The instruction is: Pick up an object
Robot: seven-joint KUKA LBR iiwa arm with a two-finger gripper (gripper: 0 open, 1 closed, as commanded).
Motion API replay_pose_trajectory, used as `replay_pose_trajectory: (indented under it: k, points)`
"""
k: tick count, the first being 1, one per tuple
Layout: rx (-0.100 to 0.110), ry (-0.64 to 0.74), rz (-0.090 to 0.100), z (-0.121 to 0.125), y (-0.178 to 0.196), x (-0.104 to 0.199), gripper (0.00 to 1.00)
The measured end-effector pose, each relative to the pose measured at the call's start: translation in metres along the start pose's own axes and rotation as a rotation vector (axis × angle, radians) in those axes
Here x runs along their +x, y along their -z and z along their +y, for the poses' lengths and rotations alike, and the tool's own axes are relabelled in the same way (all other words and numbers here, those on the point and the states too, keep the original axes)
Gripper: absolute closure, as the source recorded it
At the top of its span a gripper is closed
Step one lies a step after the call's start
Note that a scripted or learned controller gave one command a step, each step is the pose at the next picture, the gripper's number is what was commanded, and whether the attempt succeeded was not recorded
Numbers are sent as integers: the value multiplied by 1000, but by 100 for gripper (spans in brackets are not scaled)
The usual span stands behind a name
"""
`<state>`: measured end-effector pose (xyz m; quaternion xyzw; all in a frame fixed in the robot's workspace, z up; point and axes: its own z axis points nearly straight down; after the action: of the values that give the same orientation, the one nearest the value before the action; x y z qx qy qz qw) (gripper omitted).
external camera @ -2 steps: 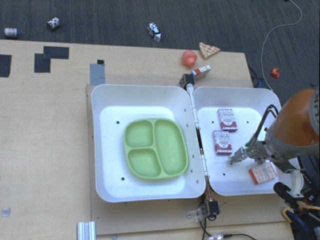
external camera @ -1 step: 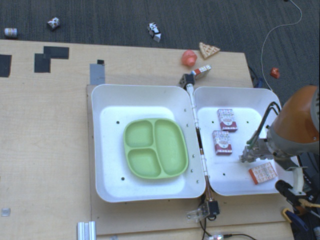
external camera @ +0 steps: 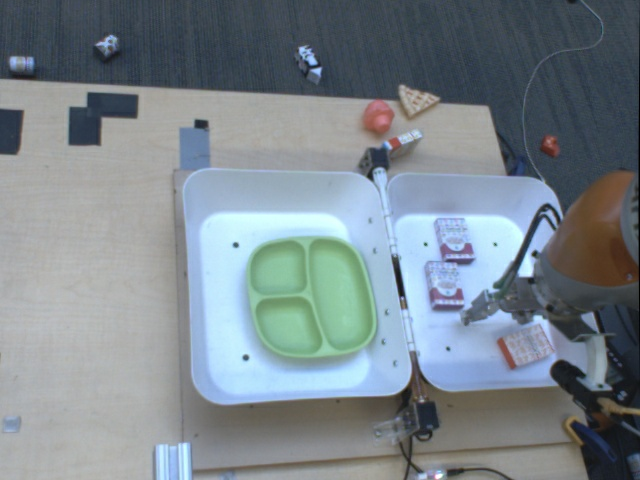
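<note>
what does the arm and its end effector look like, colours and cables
The arm's rounded orange band sits above a grey wrist section. A thin black cable loops along it toward the small grey metallic end effector, seen over the right shallow white bin.

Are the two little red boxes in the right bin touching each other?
Apart. The camera view shows bare white bin floor between the upper red box and the lower red box.

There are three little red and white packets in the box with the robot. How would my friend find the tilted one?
Look in the right white bin, beside the bin holding the green divided plate. Two small packets sit one above the other near its middle. The tilted packet lies apart in the lower right corner, beneath the claw, paler and more orange than those two.
</note>
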<state>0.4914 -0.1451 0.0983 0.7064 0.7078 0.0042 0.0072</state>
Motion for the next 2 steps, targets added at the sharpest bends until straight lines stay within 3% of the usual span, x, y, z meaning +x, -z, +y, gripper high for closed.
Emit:
replay_pose_trajectory:
  k: [1,2]
  points:
    - [-4,1,0,2,10,1,100]
    - [-3,2,0,2,10,1,0]
